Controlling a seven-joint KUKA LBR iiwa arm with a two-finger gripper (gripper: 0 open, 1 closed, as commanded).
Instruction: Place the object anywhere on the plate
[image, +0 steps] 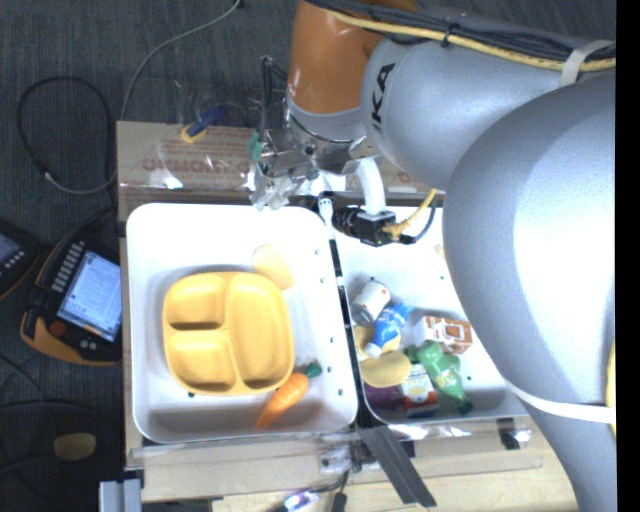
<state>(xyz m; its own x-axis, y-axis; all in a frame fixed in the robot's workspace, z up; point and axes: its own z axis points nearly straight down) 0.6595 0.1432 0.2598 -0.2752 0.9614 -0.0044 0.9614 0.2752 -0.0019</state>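
Nearest me, along the front wall of the left bin (140, 330), a carrot (284, 395) lay on its side, its green top pointing toward the divider between the bins. It sat just off the front right corner of the plate (228, 330), near but apparently not touching it. The task names no object; the carrot seemed the likeliest candidate, being loose and closest to the plate.

The plate was yellow, with three compartments, and took up most of the left bin's floor. White margin remained on its left and front sides. Judged that a drop anywhere over it would do, since all compartments looked bare.

Behind the plate, a pale rounded piece (272, 265) rested at its far right corner, possibly on the rim; could not tell.

In the right bin (432, 262), a heap lay toward the near end: a white cup (372, 297), a blue and white item (386, 328), a green bottle (440, 370) and a yellow piece (385, 370), all touching or overlapping. The arm's grey bulk overhung much of that bin.

Farthest back, the gripper (285, 178) hung at the far edge of the left bin, above its back wall and well apart from carrot and plate. Its fingers were lost in clutter and glare; could not tell their state, and saw nothing held.

Judged the route from there forward over the plate to be open.
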